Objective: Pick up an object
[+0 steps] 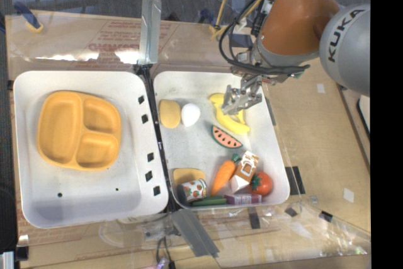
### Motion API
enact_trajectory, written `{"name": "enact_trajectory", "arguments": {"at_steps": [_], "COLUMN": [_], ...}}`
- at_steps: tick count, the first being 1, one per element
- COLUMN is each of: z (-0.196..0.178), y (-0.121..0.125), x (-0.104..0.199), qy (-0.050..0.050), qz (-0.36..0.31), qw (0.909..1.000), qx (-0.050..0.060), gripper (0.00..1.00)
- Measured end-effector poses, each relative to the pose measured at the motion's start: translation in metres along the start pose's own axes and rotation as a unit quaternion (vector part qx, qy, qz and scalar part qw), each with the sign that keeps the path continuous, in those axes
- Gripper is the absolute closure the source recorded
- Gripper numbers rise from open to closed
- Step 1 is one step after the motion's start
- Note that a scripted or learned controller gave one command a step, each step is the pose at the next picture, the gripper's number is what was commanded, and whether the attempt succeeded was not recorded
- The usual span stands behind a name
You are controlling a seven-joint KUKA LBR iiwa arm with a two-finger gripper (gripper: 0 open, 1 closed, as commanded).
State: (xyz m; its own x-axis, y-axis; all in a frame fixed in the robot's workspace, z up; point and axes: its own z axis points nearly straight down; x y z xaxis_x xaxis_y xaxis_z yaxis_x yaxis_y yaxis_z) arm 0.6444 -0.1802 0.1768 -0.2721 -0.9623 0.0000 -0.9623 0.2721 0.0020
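Hanging over the right bin [275, 135], my pincer [242, 99] sits directly above the banana [230, 118], near that bin's far wall. From this slanted look down, I cannot tell whether it is released or clenched, and nothing shows that I have hold of anything.

The banana is the thing I judge to be my target, simply because it lies right under me. Taking it as my landmark: its long axis runs slantwise, from its upper end near the bin's far wall down toward the right wall. The watermelon slice [226, 137] lies just beside its lower end, on the near side. The egg [190, 114] and the potato [169, 113] lie to its left, apart from it, and touch each other. The carrot [221, 177], the small carton [245, 171] and the tomato [262, 184] crowd the near corner, well apart from the banana. The yellow tray [78, 130] rests in the left bin [25, 135], farther still.

What the coming move turns on, in my judgement, is that slant: I would want to close across the banana's narrow width, not along its length, and come down over its middle. The watermelon slice near the lower end is the one neighbour I could nudge.
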Motion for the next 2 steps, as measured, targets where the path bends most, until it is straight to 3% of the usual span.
{"name": "enact_trajectory", "arguments": {"at_steps": [1,2], "z": [-0.036,0.031], "y": [-0.004,-0.017], "x": [0.029,0.018], "qy": [-0.001,-0.002], "qz": [-0.367,-0.503], "qw": [0.9301,0.8644], "qx": [0.002,-0.002], "gripper": [1.0,1.0]}}
